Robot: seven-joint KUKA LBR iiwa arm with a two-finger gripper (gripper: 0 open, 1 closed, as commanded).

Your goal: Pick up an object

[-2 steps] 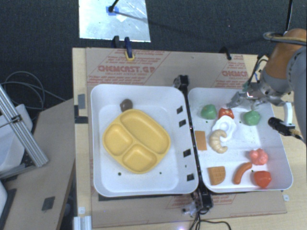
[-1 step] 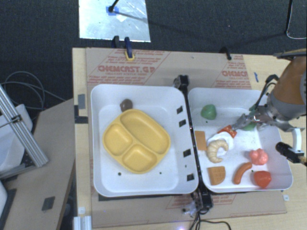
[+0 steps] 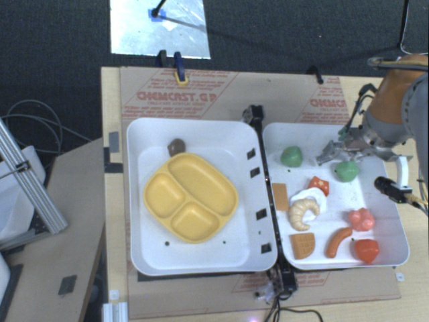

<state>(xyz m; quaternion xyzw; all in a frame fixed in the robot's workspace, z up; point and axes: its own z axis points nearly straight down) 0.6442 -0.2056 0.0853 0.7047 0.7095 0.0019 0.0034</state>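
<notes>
Gripper (image 3: 338,154) low over right bin (image 3: 402,247), just beside a green ball (image 3: 346,172); whether it grips anything cannot be told. Second green ball (image 3: 291,156) left of it. Croissant (image 3: 303,212), sausage (image 3: 337,241), tomato (image 3: 366,249) lie nearer. Yellow divided plate (image 3: 191,196) in left bin (image 3: 137,180). Cardboard-covered bench (image 3: 221,92), dark floor.

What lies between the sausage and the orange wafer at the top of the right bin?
In the camera view, the croissant lies between the sausage and the wafer, resting partly on a white piece.
</notes>
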